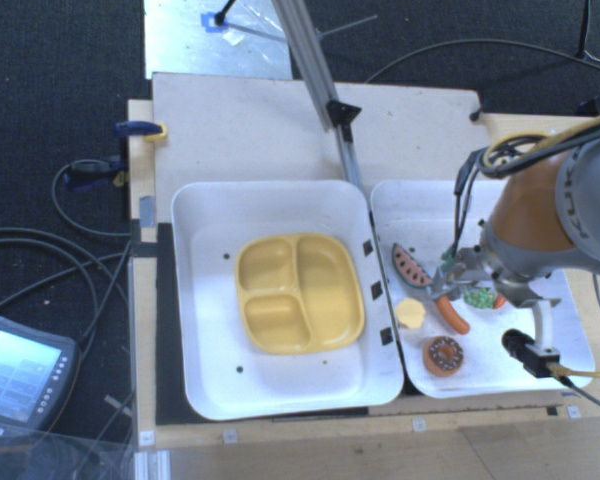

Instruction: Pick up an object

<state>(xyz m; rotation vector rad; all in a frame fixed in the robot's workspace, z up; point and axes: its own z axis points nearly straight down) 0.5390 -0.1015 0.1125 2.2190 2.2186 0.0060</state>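
Nearest the bench's front edge, in the right bin (pixel 580 343), a small round doughnut (pixel 443 355) with a brown glaze lies by itself, apart from everything else. Just beyond it and to the left, a pale yellow piece (pixel 410 313) sits close to the wall between the two bins. Beside that, an orange carrot-like stick (pixel 453 316) lies at a slant, and behind it a watermelon slice (pixel 409 265) rests on the white floor. A green toy (pixel 479 296) is partly tucked under the arm's wrist.

From where I stand, the gripper (pixel 450 284) is down low among these toys, right over the near end of the carrot and close to the green one. I cannot tell whether its claw is wide or closed; the metal parts blur together against the clutter. No toy looks lifted, as all of them seem to lie flat in the bin. So I judge the pick as not yet done: the arm has reached the pile, but the grasp and the lift are left.

Over in the left bin (pixel 195 298), a yellow divided tray (pixel 300 293) lies alone, well away from the arm. Farther back, a grey pole (pixel 310 48) slants across the pale board behind both bins.
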